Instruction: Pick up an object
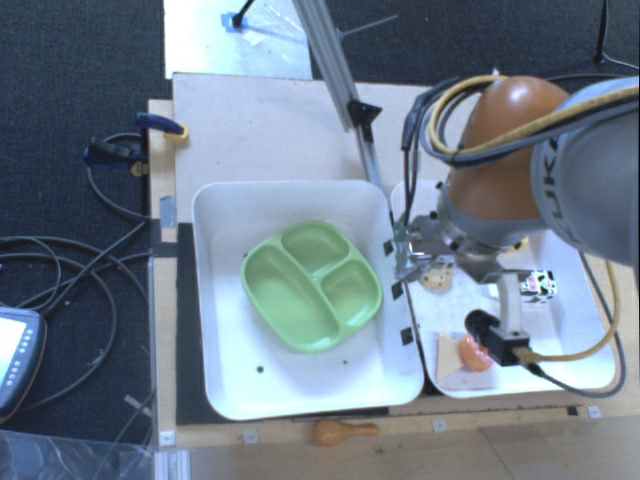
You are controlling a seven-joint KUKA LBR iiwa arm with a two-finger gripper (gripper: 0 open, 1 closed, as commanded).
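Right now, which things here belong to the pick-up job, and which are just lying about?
Part of the job:
- tool, low at the right bin's left edge
- right bin
- cookie-like piece
- black-and-white cow toy
- orange piece on a tan wedge

Lying about:
- green divided plate in the left bin
- clamp
- brown object on the bench front

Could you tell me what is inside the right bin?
The right bin holds a cookie, an orange-and-tan item and a black-and-white piece. The arm covers its upper part, hiding anything there.
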